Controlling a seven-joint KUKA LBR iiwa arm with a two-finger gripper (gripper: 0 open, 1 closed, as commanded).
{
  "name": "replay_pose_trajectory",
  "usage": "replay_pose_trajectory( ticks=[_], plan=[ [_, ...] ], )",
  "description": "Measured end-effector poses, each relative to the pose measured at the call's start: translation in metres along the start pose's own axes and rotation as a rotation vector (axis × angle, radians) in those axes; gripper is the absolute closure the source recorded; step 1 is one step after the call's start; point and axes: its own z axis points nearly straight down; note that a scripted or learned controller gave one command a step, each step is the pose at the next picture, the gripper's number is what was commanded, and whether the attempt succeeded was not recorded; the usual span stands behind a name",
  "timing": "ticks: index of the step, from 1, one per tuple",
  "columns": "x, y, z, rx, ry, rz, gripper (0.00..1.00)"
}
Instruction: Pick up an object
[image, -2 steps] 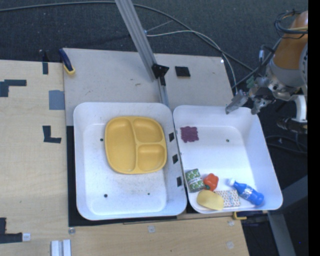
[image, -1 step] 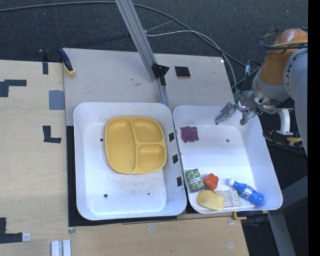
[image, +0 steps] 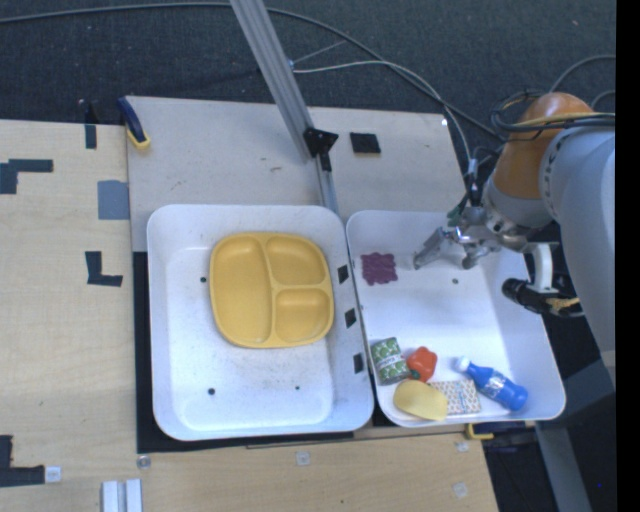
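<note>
Arm over the right bin — hand (image: 445, 250) spread wide, holding nothing.

The grey arm with its orange band reaches in over the shallow white right bin (image: 500, 310), its hand above the bin's upper part, near a small purple grape cluster (image: 379, 267). A blue plastic bottle (image: 497, 387), yellow lemon-shaped piece (image: 420, 400), red pepper-like piece (image: 423, 362) and green packet (image: 388, 356) lie grouped at the near end — well apart from it. The left bin (image: 170, 330) holds a yellow divided plate (image: 270, 290).

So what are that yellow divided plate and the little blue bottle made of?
The yellow plate looks like moulded plastic: one even colour, matte, soft rounded dividers. The blue bottle also seems plastic, glossier, with a white cap, though it is too small to be sure.
</note>
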Motion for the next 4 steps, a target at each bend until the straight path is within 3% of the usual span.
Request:
replay_pose_trajectory(
  ticks=[1,2,4],
  plan=[
    [0.0,0.001,0.01,-0.006,-0.002,0.0,0.0],
    [0.0,0.002,-0.002,-0.012,-0.005,-0.002,1.0],
    [0.004,0.002,-0.125,-0.011,-0.001,0.001,1.0]
  ],
)
